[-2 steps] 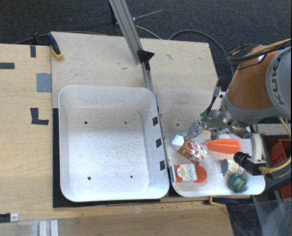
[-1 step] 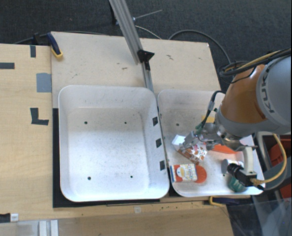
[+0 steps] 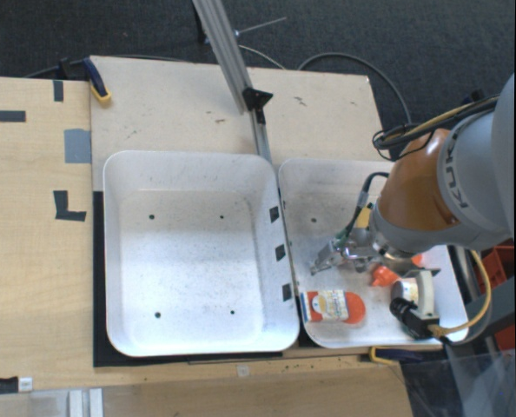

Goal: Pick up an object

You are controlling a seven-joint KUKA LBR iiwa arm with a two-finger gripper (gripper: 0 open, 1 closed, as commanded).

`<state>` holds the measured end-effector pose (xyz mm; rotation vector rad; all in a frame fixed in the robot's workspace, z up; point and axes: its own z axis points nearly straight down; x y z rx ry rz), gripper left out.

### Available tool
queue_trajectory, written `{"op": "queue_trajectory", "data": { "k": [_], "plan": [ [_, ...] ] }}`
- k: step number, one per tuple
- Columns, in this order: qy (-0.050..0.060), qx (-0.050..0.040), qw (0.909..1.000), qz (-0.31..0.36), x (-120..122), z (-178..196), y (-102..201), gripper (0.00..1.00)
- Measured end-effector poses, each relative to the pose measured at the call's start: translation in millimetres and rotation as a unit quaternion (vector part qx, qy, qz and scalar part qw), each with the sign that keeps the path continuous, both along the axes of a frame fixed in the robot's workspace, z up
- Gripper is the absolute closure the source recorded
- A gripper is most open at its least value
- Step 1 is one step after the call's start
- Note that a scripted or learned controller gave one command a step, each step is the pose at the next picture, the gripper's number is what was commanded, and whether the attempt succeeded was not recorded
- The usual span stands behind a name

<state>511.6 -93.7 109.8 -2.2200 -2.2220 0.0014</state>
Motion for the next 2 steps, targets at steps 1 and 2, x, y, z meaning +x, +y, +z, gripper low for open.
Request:
{"op": "queue_trajectory", "data": {
  "k": [1,2],
  "plan": [
    [0.001,0.0008,1.0000,0.000,-1,8,1,1.00],
    [-0.001,-0.0002,1.0000,0.000,-1,52,-5,1.00]
  ]
}}
